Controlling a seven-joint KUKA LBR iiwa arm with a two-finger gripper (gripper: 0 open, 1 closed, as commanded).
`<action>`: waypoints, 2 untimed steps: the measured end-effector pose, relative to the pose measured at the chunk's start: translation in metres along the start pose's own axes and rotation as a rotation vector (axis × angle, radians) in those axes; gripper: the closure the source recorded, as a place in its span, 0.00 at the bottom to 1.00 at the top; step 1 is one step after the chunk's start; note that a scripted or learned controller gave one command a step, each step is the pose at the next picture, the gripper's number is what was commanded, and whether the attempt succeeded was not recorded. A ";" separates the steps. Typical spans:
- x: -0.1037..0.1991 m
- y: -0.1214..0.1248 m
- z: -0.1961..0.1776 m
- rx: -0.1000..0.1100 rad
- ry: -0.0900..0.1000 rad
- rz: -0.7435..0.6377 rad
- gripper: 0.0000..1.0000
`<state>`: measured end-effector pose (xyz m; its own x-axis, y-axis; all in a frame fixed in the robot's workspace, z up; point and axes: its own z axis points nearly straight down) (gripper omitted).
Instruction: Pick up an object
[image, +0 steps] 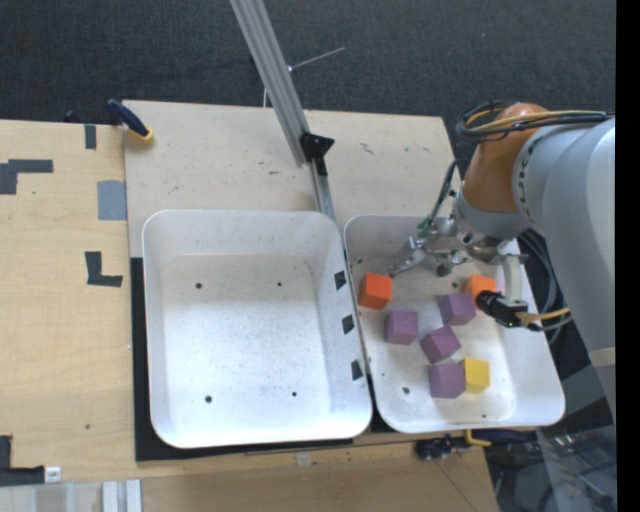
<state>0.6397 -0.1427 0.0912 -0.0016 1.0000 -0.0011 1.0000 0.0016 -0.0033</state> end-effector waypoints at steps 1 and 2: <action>0.001 0.000 -0.010 0.000 0.000 -0.001 1.00; -0.003 0.002 -0.073 -0.009 0.000 0.001 1.00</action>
<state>0.6419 -0.1460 0.1645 -0.0008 1.0000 -0.0013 1.0000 0.0008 0.0056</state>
